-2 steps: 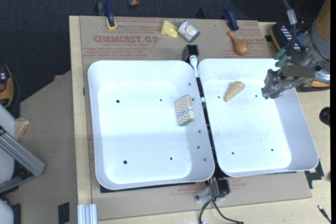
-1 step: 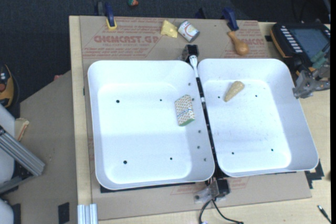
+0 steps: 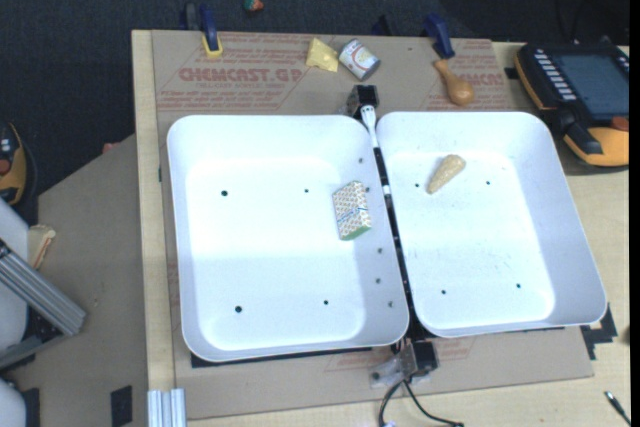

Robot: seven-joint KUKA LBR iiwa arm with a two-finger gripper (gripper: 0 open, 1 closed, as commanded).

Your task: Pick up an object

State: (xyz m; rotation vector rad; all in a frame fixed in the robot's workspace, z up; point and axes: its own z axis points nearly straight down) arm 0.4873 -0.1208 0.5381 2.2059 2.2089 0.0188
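Bins sit side by side on the worktop [image 3: 300,80], a left bin [image 3: 260,315] and a right bin [image 3: 500,295], their inner walls touching along a dark seam. A small patterned block [image 3: 351,210] (green and white, its print too fine to read) lies in the left bin, close against that bin's right wall and just short of the seam.

Across the seam from the patterned block, a little farther back, a tan oblong piece [image 3: 445,172] lies tilted on the right bin's floor, well apart from the walls.

Beyond the patterned block, at the far end of the seam, a black clip [image 3: 364,100] sits between the two rims. Farther back still, on the brown board, lie a yellow wedge [image 3: 322,56] and a small white-and-grey cylinder [image 3: 359,59], almost touching. To the right of those rests a wooden-handled piece [image 3: 455,83].

How the end effector stands cannot be told. Both pieces in the bins lie loose, with nothing touching them.
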